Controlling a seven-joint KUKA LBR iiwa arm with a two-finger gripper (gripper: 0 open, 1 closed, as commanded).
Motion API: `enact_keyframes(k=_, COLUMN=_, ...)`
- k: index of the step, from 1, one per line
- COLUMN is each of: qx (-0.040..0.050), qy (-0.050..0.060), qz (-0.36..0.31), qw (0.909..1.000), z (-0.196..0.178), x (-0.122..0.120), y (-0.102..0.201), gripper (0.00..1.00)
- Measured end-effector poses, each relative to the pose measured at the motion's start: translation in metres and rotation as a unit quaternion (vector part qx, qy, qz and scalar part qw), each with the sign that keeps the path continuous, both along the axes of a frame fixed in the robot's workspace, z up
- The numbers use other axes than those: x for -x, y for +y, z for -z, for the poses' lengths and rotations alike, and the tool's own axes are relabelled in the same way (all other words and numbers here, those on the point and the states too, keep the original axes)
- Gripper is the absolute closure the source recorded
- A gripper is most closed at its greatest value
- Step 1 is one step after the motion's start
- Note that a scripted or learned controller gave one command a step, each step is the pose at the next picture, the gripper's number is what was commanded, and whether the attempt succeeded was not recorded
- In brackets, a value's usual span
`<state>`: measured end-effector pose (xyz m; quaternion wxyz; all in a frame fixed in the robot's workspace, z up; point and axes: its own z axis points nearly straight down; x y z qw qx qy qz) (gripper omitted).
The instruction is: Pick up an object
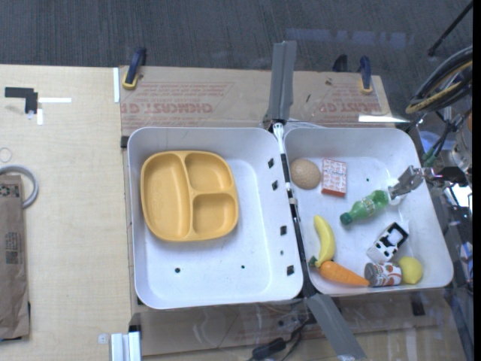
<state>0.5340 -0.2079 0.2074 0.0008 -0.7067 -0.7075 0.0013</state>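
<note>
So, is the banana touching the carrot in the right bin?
Touching. The camera view shows the lower end of the banana meeting the leafy end of the carrot, with no white bin floor between them.

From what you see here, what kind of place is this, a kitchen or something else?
Probably a robot lab bench for pick-up tests, not a kitchen. Two white bins sit side by side on cardboard held by clamps. The right bin holds toy food, such as a banana and a carrot, near the gripper.

Glossy plastic green bottle (364, 207); matt yellow plastic tray (189, 195); smooth white bins (218, 284).
</note>
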Motion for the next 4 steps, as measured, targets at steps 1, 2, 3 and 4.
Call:
enact_keyframes(k=1, qx=0.0004, qy=-0.001, qz=-0.044, qw=0.9990, z=0.116, x=-0.034, y=0.030, gripper=0.00)
enact_keyframes(k=2, qx=0.0007, qy=-0.002, qz=-0.008, qw=1.0000, z=0.073, x=-0.073, y=0.047, gripper=0.00)
enact_keyframes(k=3, qx=0.0000, qy=-0.001, qz=-0.124, qw=0.9923, z=0.115, x=-0.006, y=0.024, gripper=0.00)
enact_keyframes(k=4, qx=0.0004, qy=-0.002, qz=-0.123, qw=0.9925, z=0.105, x=-0.007, y=0.023, gripper=1.00)
